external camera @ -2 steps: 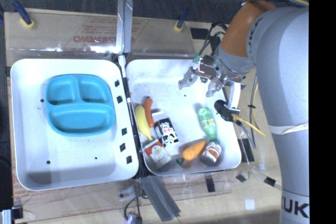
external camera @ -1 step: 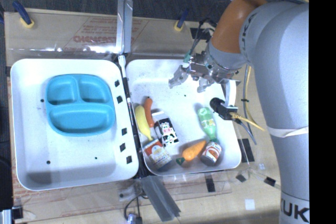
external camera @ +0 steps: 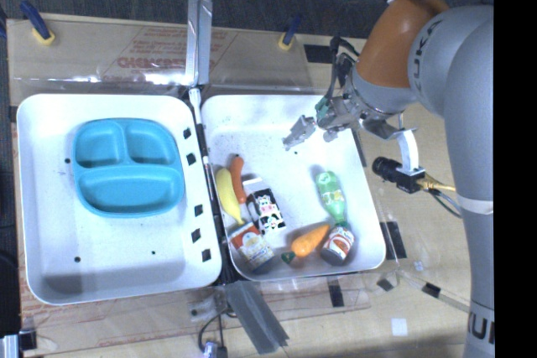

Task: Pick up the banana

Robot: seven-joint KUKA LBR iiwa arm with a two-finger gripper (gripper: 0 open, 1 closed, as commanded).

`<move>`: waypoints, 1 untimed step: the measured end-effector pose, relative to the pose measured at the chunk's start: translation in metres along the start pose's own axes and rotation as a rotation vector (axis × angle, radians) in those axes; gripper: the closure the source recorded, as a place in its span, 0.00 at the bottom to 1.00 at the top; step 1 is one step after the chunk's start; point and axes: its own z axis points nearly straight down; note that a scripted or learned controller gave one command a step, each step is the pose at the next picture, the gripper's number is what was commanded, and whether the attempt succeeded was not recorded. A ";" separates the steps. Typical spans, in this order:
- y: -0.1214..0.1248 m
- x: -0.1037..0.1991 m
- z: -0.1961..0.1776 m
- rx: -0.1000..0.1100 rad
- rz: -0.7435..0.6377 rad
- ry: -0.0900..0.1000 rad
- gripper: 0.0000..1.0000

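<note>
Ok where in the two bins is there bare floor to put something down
Left bin: the strip in front of the blue tray. Right bin: the back part, between the tool and the banana. Its front is crowded: carrot, green bottle, small cartons.

- A robot lab test bench.
- Two white bins (external camera: 50,281) sit taped to a board (external camera: 151,50).
- Clamps (external camera: 38,23) hold the board.
- Grey robot arm (external camera: 453,54).

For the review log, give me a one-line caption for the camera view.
Gripper hovers over the right bin, apart from the banana lying by its left wall.
</note>
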 end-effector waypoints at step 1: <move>-0.017 0.084 0.079 -0.013 -0.542 -0.015 0.00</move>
